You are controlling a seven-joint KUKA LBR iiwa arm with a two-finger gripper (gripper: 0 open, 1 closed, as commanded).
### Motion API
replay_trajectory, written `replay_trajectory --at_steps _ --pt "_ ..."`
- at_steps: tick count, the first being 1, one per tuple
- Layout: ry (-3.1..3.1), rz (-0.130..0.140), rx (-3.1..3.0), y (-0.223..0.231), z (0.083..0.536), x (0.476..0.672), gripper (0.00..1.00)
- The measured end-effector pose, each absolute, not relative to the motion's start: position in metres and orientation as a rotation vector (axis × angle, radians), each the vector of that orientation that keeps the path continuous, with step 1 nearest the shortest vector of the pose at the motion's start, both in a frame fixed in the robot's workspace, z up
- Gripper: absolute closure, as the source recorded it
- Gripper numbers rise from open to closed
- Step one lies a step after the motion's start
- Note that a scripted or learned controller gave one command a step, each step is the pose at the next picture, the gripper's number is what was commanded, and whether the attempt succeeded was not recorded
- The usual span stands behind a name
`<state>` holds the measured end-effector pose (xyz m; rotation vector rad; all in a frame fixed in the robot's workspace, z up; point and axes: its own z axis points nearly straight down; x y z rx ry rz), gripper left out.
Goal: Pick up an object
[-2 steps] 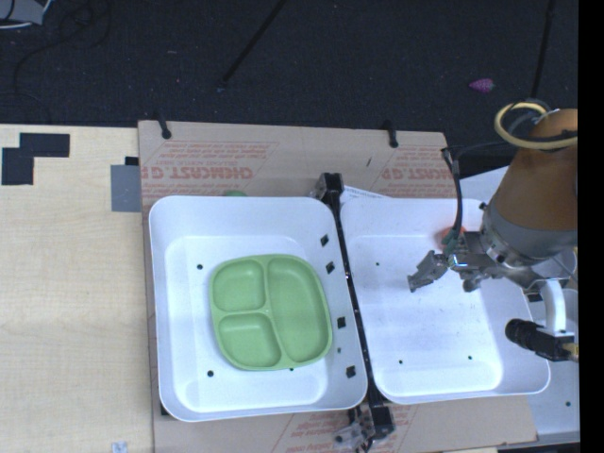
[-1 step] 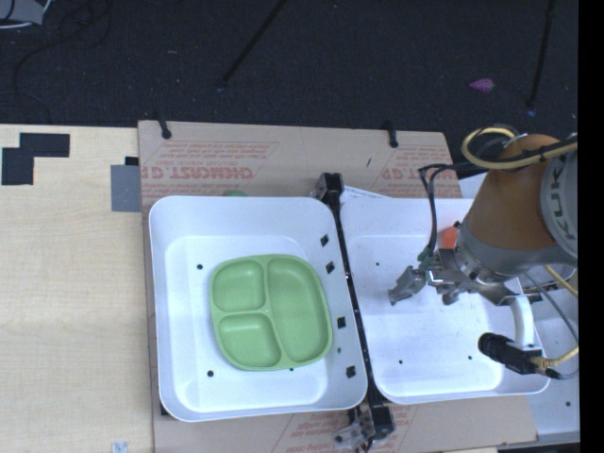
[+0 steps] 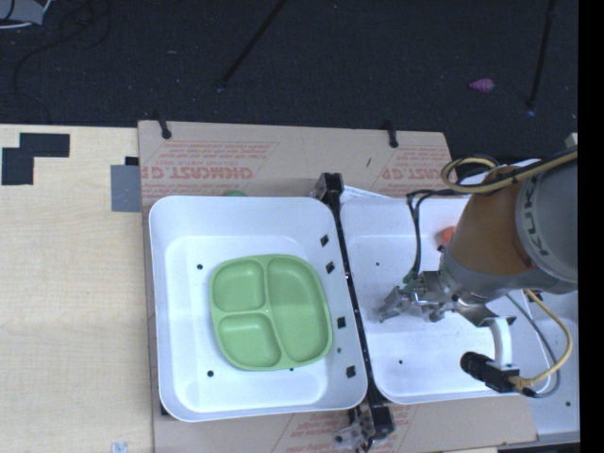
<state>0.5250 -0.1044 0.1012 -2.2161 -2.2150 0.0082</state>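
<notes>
Two shallow white bins sit side by side on a sheet of brown cardboard (image 3: 283, 163) printed with red lettering. The left bin (image 3: 179, 229) and the right bin (image 3: 377, 229) meet along a black divider strip (image 3: 342, 281). The cardboard lies on a light wooden table (image 3: 71, 300). To the left of the left bin, the table carries black patches (image 3: 33, 154) and a grey square (image 3: 125, 187). Beyond the cardboard's far edge lies dark carpet (image 3: 283, 45) with a small purple scrap (image 3: 482, 85).
</notes>
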Motion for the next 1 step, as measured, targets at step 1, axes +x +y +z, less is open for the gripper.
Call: replay_trajectory --at_steps 1 --pt "-2.218 0.004 -2.219 -0.1035 0.0868 0.5246 0.00"
